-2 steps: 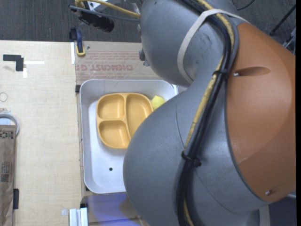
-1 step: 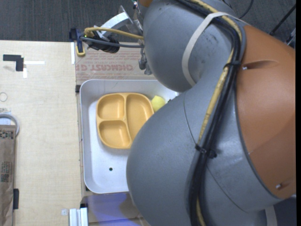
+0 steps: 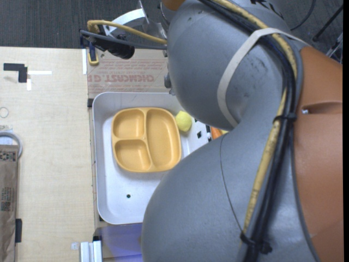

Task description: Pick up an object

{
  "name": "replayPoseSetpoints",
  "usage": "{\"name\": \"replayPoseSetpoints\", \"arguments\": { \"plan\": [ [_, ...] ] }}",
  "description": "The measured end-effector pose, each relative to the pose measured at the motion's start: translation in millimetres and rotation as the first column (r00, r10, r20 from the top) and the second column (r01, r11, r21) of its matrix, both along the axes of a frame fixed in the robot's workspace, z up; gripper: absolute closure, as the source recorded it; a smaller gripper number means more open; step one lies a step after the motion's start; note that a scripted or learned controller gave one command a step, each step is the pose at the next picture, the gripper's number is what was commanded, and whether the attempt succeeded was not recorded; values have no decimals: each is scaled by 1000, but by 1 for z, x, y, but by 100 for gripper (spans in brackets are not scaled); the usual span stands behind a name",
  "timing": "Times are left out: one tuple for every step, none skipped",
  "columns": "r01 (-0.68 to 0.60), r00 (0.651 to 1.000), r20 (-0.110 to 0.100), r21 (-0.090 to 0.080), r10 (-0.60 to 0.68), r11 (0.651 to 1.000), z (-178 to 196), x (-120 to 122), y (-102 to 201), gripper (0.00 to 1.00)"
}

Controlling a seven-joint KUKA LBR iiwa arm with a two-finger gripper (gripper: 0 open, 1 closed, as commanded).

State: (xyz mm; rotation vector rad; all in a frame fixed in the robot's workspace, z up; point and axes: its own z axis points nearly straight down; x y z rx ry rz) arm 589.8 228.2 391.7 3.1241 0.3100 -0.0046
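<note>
Big grey arm (image 3: 234, 146) hogs the foreground, yellow divided plate (image 3: 146, 139) sits in the white bin (image 3: 109, 201), small yellow ball (image 3: 184, 121) just beside it.

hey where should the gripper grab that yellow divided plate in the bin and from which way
Probably the divided plate's raised outer rim on its left edge, coming straight down. It lies flat in the white bin, so only the rim offers fingers a lip, and that side is away from the yellow ball.

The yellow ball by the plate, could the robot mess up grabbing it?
Maybe. The yellow ball sits tight against the divided yellow plate, so the fingers might bump the plate or send the ball rolling. The big grey arm also covers much of the white bin, hiding things underneath.
</note>
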Motion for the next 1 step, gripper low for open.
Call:
{"name": "replayPoseSetpoints", "arguments": {
  "plan": [
    [-2,1000,-2,-1,2,1000,-111,-29,0,100]
  ]
}}
